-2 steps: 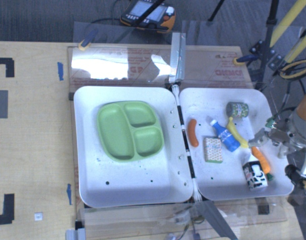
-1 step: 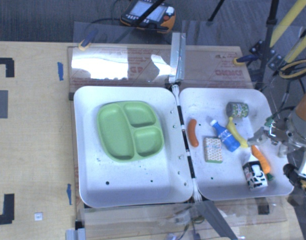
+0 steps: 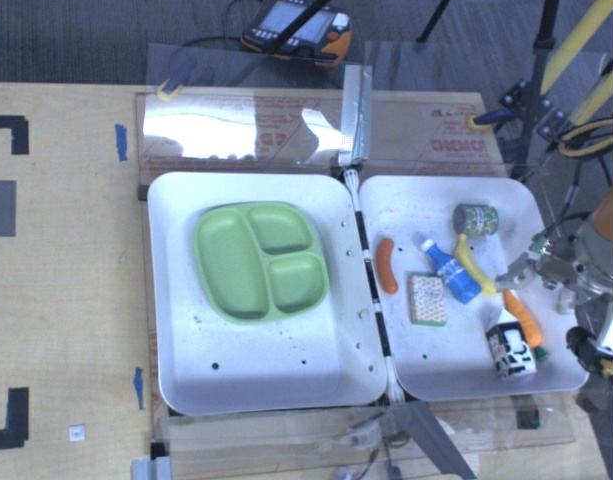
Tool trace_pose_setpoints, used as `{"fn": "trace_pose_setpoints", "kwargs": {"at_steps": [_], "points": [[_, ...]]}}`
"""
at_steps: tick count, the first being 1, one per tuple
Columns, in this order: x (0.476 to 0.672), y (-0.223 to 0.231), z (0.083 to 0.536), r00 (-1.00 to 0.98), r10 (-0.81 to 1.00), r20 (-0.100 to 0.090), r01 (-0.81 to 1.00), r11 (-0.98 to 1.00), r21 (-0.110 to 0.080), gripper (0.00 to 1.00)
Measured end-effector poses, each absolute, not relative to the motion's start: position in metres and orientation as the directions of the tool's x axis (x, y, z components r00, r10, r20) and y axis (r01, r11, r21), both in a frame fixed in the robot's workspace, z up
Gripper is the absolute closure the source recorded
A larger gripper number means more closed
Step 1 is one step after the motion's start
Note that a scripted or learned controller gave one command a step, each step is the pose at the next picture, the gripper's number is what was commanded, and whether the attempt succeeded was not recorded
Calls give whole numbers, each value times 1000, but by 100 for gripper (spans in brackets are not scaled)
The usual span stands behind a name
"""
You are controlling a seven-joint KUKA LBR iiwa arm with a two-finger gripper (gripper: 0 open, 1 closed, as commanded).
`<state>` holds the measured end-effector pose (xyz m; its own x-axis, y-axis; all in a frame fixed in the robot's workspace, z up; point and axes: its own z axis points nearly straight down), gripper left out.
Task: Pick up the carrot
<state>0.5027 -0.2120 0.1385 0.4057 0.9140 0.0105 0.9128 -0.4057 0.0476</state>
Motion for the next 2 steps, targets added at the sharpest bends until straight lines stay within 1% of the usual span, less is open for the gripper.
{"fn": "trace_pose_setpoints", "kwargs": {"at_steps": [2], "points": [[509, -209, 138, 584, 811, 26, 809, -585, 67, 0]]}}
